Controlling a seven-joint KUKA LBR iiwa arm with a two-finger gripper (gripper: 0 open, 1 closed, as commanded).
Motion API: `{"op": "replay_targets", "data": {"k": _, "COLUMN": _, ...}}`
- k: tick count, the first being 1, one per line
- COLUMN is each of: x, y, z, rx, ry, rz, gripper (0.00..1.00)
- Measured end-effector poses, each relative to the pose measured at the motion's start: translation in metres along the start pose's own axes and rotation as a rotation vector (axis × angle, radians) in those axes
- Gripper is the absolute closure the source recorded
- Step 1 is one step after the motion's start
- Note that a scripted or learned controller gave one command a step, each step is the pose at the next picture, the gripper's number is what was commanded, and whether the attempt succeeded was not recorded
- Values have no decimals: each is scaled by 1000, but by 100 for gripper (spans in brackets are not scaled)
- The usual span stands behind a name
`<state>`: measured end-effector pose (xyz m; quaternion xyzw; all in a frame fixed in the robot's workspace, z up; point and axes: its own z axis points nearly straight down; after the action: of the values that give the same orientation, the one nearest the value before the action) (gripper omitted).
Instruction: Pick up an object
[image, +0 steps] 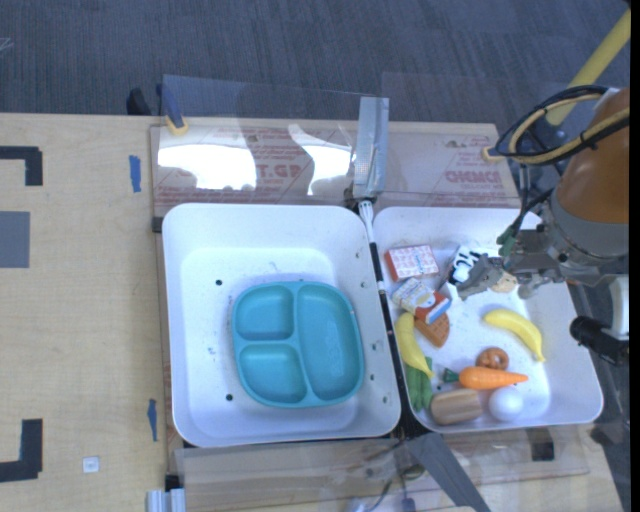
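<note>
The surface (70, 330) is pale wood, with two white bins side by side on it. The left bin (190, 250) holds a teal tray (297, 342) with three compartments, lying flat near the bin's middle. The right bin (580, 390) holds a cluster of small play-food pieces.

The arm (595, 195) reaches in from the right, its orange band above the wrist, with black and yellow cables looping over it. Its jaws (478, 280) hang over the upper middle of the right bin, pointing left. Whether the jaws are apart or together cannot be told from this angle, and nothing shows between them.

In the right bin, a long yellow and green corn cob (412, 358) lies along the left wall. A yellow banana (516, 330) lies right of centre, well apart from the corn. A brown bread roll (457, 406) sits at the near edge, touching a white egg (507, 404) on its right. An orange carrot (484, 378) lies just above those two, with a small brown pretzel (492, 358) just above it. A red-patterned flat box (411, 261) sits at the upper left, and a black and white piece (462, 265) lies just right of it, close beside the jaws. Below the box are a pale wrapped piece (411, 293) and a red-orange wedge (435, 325).
</note>
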<state>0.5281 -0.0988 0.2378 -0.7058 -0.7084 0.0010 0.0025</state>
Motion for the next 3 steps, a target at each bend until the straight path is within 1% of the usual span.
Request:
{"op": "replay_targets", "data": {"k": 1, "x": -54, "y": 2, "z": 93, "rx": 8, "ry": 0, "rz": 3, "gripper": 0}}
{"op": "replay_targets", "data": {"k": 2, "x": -62, "y": -8, "z": 152, "rx": -8, "ry": 0, "rz": 111, "gripper": 0}}
{"op": "replay_targets", "data": {"k": 3, "x": 1, "y": 66, "z": 149, "rx": -17, "ry": -10, "rz": -69, "gripper": 0}}
